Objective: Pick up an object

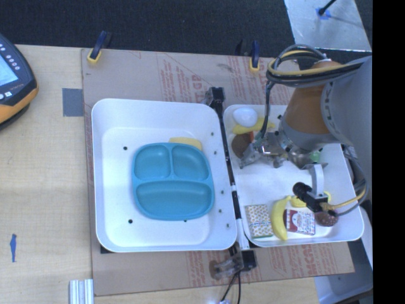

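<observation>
Camera view: approach step, jaws (269, 149) low in the right bin (354, 176), opening impossible to tell; brown object (241, 144) just beside needs centring.

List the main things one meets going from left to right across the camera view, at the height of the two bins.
Left shallow white bin → blue divided plastic plate → small checkered packet → yellow banana → red and white carton → dark brown round object.

Two white bins (101, 170), one blue plate (172, 181), one banana (279, 218).
</observation>
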`<state>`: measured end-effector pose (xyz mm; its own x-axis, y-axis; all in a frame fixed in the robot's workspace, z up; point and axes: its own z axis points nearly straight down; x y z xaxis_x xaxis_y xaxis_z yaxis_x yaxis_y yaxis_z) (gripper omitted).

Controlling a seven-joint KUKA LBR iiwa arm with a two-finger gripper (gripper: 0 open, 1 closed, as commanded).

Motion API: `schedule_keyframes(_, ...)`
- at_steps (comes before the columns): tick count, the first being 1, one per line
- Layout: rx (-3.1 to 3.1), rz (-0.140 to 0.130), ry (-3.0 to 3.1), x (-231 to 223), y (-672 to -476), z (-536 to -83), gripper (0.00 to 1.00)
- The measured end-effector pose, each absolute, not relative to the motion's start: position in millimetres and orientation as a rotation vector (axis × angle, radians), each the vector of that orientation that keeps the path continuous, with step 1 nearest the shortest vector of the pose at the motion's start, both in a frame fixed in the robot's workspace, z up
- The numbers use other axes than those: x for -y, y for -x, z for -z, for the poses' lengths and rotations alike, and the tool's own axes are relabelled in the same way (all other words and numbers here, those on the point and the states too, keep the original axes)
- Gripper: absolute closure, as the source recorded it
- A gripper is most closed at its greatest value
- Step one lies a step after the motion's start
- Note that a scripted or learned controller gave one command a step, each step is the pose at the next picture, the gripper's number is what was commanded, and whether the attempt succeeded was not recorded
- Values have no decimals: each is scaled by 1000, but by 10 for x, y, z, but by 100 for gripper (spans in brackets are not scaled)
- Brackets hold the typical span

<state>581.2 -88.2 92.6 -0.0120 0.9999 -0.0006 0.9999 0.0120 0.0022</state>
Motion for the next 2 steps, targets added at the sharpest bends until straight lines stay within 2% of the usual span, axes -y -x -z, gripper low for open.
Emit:
schedule_keyframes(1, -2238, 24, -2237, 934, -6381, -897, 0)
schedule_keyframes(2, -2242, 25, -2229, 944, -6370, -1002, 100)
